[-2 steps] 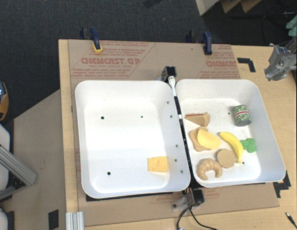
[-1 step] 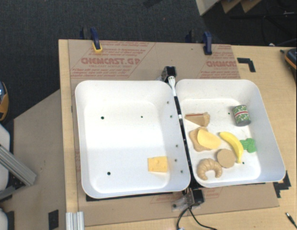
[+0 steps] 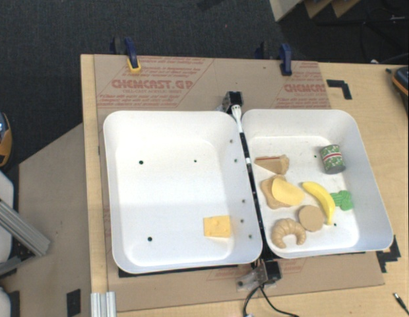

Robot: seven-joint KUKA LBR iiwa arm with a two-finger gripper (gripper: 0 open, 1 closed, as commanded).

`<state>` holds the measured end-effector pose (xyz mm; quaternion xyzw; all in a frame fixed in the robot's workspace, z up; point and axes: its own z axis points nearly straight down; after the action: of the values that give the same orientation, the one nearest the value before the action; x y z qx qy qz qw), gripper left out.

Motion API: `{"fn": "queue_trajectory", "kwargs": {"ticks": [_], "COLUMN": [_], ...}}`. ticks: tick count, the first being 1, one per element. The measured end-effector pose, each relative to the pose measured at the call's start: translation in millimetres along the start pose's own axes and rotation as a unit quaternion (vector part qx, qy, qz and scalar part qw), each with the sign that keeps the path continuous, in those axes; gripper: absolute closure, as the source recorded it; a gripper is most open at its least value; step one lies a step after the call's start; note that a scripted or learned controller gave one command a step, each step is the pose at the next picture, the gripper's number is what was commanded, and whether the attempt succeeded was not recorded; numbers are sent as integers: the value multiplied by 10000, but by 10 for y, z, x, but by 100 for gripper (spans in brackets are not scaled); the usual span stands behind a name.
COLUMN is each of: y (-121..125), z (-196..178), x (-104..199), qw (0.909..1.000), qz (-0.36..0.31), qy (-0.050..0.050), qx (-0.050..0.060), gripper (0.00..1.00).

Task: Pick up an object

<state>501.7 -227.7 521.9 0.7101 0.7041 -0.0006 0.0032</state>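
I start at the left bin [image 3: 125, 177]; one item lies in it, a yellow cheese block [image 3: 217, 226], flat near the lower right corner, just beside the divider wall and well apart from everything else; I judge this the easiest pick, since a descent from straight above meets no neighbour; I would turn the fingers so that they close along the wall and neither pad lands between block and rim.

Moving right, the right bin [image 3: 363, 144] holds a crowd: a tan wedge [image 3: 273, 164] near the divider; below it a yellow slice [image 3: 285, 191] resting on a tan piece; a croissant [image 3: 288, 232] at the lower edge, touching or nearly touching a round brown bun [image 3: 311, 217]; a banana [image 3: 321, 200] lying at a slant, its lower end against the bun; a green broccoli piece [image 3: 342, 200] just beside the banana; a green and red can [image 3: 331, 158], on its own toward the upper right.

If I choose from this bin, I take the can, which stands apart; the middle cluster invites a double grab or a nudge.

As for the hand, whether spread or pressed together I cannot tell; nothing is yet lifted, so the approach is the step ahead.
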Motion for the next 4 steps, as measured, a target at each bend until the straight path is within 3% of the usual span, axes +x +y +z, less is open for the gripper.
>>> {"fn": "queue_trajectory", "kwargs": {"ticks": [1,3,4], "y": [-228,-228,-223], "z": [-144,-141,-137], "x": [113,550,9], "qw": [10000,10000,10000], "qz": [-45,-50,-24], "qy": [11,26,5], "qx": [-8,18,-4], "gripper": [100,100,100]}}
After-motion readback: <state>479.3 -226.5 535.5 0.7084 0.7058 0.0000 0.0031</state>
